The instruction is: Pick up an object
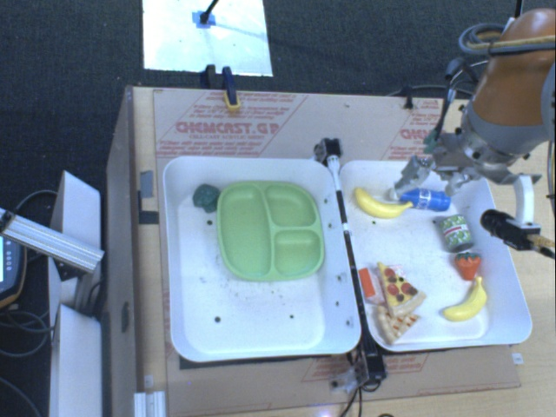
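The grey two-finger gripper [432, 174] hangs over the right white plastic bin [512, 324], fingers spread either side of a small blue plastic bottle [426, 200]. The bottle lies flat near the bin's far edge, long axis running left-right, touching the right tip of a curved yellow toy banana [380, 204].
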